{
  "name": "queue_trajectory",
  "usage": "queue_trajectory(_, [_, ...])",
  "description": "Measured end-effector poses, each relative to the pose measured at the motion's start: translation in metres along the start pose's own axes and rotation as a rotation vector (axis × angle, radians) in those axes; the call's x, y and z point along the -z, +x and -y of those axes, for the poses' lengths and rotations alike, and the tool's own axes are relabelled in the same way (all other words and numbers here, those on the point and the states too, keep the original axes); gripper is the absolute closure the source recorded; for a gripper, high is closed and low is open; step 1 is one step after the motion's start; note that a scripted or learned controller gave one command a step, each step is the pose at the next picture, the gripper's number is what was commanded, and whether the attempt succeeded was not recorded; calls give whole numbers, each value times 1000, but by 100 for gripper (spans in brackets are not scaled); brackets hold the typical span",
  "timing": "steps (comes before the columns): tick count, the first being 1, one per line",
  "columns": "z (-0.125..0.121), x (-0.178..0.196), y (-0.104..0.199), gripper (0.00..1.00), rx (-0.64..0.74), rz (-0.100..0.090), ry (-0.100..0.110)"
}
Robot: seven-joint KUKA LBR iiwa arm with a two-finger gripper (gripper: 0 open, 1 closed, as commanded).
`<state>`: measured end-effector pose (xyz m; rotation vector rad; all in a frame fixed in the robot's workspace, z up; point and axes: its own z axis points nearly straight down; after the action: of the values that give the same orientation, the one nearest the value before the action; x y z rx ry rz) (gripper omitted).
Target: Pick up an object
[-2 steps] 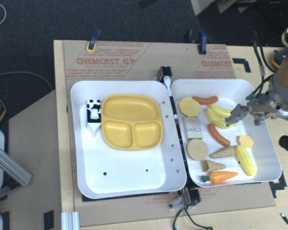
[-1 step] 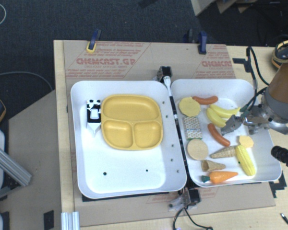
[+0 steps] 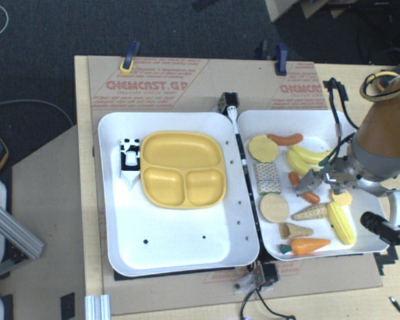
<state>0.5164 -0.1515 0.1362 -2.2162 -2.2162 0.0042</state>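
The right bin (image 3: 248, 127) holds several toy foods. Among them are a yellow round slice (image 3: 263, 149), a red sausage (image 3: 285, 139), a banana (image 3: 305, 157), a waffle cracker (image 3: 267, 177), a beige round cookie (image 3: 275, 207), a cone (image 3: 311, 212), a corn cob (image 3: 341, 223) and a carrot (image 3: 308, 246). My gripper (image 3: 315, 179) hangs low over the middle of this bin, just below the banana and above a small red piece (image 3: 310, 197). The arm's wrist hides what lies right under it.
The left bin (image 3: 113, 199) holds a yellow divided plate (image 3: 183, 169) and a small black-and-white object (image 3: 129, 155) beside its left edge. The grey and orange arm (image 3: 383, 135) covers the right bin's right side. Clamps (image 3: 128, 57) sit at the board's far edge.
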Motion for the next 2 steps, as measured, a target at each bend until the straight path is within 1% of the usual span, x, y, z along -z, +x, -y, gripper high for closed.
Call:
queue_trajectory(1, [1, -54, 1, 0, 0, 0, 0])
queue_trajectory(2, [-1, -40, 0, 100, -2, 3, -8])
